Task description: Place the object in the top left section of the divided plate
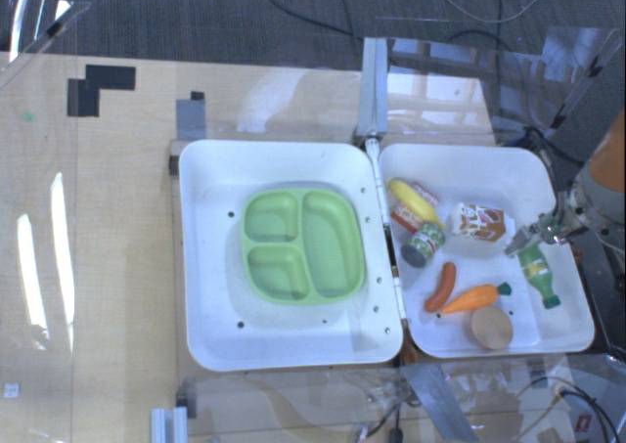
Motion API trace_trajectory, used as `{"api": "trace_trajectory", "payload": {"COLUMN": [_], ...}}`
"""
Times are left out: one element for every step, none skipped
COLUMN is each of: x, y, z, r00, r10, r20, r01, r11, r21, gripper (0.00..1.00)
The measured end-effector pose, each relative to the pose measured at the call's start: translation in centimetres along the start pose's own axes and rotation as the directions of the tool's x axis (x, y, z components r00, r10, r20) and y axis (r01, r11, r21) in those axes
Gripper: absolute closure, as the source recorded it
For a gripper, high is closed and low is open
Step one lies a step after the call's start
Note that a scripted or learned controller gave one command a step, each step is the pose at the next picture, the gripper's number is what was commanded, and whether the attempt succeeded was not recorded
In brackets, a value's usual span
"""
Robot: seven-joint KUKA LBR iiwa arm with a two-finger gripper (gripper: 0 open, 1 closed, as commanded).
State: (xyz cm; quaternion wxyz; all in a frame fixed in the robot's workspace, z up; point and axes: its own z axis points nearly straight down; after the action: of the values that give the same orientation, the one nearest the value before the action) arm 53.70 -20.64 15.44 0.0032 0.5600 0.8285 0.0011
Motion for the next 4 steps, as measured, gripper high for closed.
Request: {"api": "trace_trajectory", "payload": {"x": [6.4, 11.9, 21.8, 28.8], "y": [4.0, 9.9, 12.5, 11.7], "z": [-2.3, -3.1, -2.9, -3.0], "r00": [0.976, 0.927, 0.911, 0.847], "r10": [-0.217, -0.376, -0.413, -0.531], "r20": [0.0, 0.0, -0.004, -0.005], "r01": [0.217, 0.376, 0.413, 0.531], "r11": [0.976, 0.927, 0.911, 0.847], "r21": [-0.001, -0.002, 0.0, 0.0], "gripper": [1.0, 1.0, 1.0, 1.0]}}
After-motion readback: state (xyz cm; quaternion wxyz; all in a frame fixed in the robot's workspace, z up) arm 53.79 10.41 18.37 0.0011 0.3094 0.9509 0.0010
